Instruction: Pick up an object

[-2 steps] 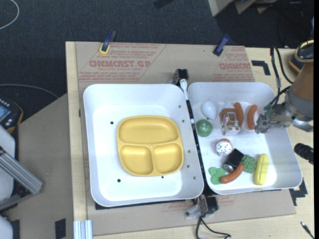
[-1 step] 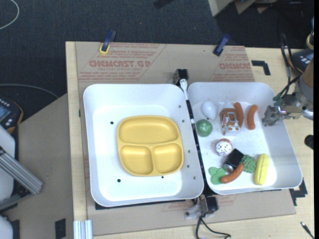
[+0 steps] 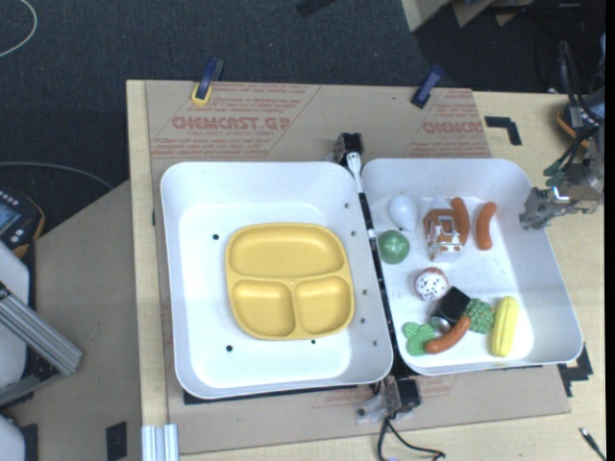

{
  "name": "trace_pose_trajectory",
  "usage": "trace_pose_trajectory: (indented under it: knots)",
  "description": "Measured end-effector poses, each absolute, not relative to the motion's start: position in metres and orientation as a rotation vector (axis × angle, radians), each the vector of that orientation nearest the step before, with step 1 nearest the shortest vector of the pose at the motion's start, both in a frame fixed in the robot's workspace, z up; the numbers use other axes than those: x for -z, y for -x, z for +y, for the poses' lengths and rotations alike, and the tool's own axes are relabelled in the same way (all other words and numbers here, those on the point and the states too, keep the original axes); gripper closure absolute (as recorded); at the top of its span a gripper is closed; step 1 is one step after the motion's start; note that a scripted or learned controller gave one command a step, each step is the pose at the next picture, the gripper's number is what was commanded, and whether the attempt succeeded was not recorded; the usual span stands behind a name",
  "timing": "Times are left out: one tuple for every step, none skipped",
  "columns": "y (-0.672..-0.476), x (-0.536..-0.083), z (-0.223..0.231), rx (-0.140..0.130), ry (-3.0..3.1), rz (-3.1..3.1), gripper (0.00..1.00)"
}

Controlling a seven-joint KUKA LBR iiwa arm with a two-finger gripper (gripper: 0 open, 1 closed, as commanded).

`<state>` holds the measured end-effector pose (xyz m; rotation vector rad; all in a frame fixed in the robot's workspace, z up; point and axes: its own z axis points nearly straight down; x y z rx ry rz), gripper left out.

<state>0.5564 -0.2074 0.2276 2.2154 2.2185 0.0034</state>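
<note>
Object to pick, prob. any toy food e.g. corn cob (image 3: 504, 326), lies in right bin (image 3: 557, 286) w/ others; claw (image 3: 544, 206) at bin's right rim; grip state can't tell; nothing held.

We look down on a bench (image 3: 288, 113) topped with printed brown board, held by a yellow clamp (image 3: 205, 86) and a blue clamp (image 3: 427, 86) along its far edge. Dark carpet (image 3: 144, 27) surrounds it; black cables (image 3: 404, 435) trail off the near edge.
</note>
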Motion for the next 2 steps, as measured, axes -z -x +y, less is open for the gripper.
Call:
trace_pose_trajectory:
  knots:
    - [-0.553, -0.234, -0.156, -0.002, -2.217, 2.229, 1.0]
    - [-0.54, -0.221, -0.114, 0.001, -2.22, 2.228, 1.0]
